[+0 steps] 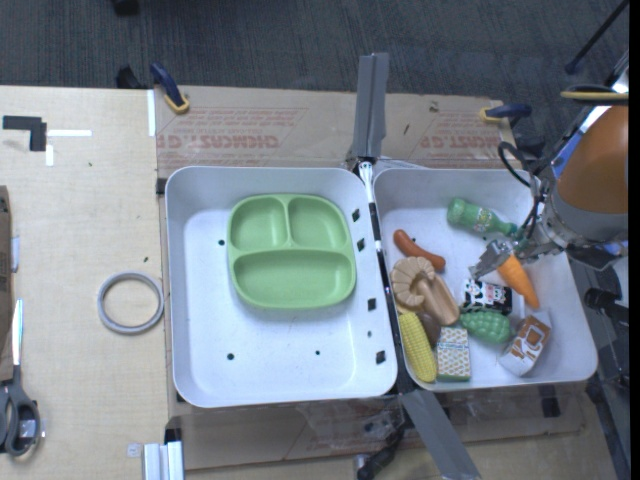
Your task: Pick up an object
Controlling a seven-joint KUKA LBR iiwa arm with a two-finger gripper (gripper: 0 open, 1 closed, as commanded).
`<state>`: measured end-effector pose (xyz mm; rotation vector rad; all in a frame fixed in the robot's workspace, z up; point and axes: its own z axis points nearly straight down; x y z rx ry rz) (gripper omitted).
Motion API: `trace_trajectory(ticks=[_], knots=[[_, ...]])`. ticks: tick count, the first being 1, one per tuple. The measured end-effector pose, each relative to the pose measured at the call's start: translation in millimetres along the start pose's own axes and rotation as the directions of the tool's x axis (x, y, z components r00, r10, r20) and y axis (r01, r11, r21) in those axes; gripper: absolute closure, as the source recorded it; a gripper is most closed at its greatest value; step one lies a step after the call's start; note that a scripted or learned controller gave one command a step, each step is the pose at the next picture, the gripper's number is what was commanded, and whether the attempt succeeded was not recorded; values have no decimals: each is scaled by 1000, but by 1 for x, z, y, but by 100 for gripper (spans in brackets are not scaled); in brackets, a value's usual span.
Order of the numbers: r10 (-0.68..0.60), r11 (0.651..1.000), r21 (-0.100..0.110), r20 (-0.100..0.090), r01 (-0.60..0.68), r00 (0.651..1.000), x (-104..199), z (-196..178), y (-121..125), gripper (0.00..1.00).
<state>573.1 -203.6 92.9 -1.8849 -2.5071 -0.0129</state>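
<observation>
Tool (503, 258) over the right bin (430, 196), reaching in from the right; whether it is spread or pressed together cannot be told. Orange carrot (520, 280) lies directly at the tool, tip pointing away, contact unclear. Beside the carrot: cow-print carton (487, 295), green bottle (476, 216), sausage (418, 250). Green divided plate (291, 250) sits in the left bin (200, 358).

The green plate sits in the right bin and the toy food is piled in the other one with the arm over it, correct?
Not quite. The camera view shows the green plate in the left bin, not the right one. The rest holds: the toy food, such as the carrot and corn, lies in the right bin, with the arm over it.
</observation>
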Motion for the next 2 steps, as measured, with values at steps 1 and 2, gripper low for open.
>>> trace_trajectory(ticks=[1,2], knots=[[4,1000,-1,5,-4,1000,-2,-9,0,100],[202,979,2,11,-202,979,58,-136,6,100]])
